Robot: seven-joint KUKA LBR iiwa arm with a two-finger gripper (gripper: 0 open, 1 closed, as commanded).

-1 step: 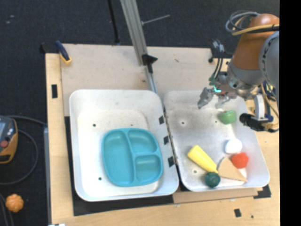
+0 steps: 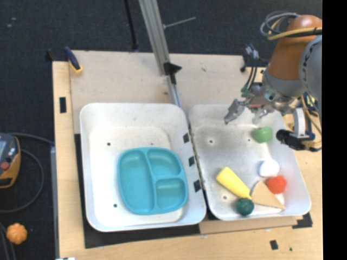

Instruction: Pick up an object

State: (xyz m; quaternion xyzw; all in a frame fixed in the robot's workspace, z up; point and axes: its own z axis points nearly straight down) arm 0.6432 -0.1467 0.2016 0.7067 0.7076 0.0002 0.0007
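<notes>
My gripper [image 2: 247, 114] hangs over the back of the right bin [image 2: 217, 145], open with nothing between its fingers [image 2: 233, 112]. A light green ball [image 2: 263, 134] lies just in front of it and slightly to the right, apart from the fingers. Nearer the front of the same bin are a white ball [image 2: 268, 168], a red ball [image 2: 276, 184], a yellow wedge-like piece [image 2: 233, 181], a tan wedge [image 2: 264, 197] and a dark green ball [image 2: 244, 206].
The left bin [image 2: 103, 123] holds a teal divided plate [image 2: 153, 180]. A slanted metal post [image 2: 157, 37] rises behind the bins. An orange ball [image 2: 16, 232] and a device [image 2: 8, 161] lie off the bench at the left.
</notes>
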